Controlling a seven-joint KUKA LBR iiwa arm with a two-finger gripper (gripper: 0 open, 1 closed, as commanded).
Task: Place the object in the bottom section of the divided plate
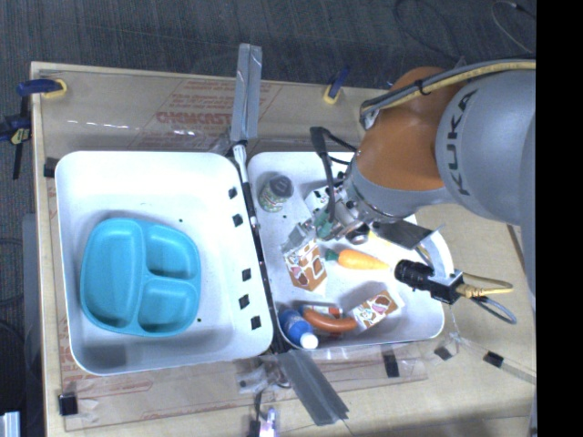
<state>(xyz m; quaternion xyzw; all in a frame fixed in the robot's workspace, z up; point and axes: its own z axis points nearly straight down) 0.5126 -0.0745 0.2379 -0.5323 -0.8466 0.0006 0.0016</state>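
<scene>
A pale wooden worktop (137, 98) carries two shallow white bins side by side. The left bin (137, 176) holds a blue divided plate (139, 274) lying flat, with one long section on its left and two smaller sections on its right. None of its sections has anything in it.

The right bin (296, 167) holds a scatter of small things. A small round grey jar (275, 189) sits near the bin's upper left. Lower down lies a small carton with a brown and white pattern (306, 265), and just to its right an orange carrot (361, 260) lies on its side. Near the bottom edge, a blue bottle with a white cap (298, 328) rests beside a reddish sausage (326, 319), with another small patterned carton (376, 309) just to the right of that.

The grey arm with its orange band (405, 148) reaches in from the right and leans over the right bin. Its tool (328, 220) hangs low above the first carton and the carrot's thick end. The clutter around its tip is too dense to tell how far it is open or whether it has hold of anything. A black fitting (428, 280) sticks out at the bin's right rim.
</scene>
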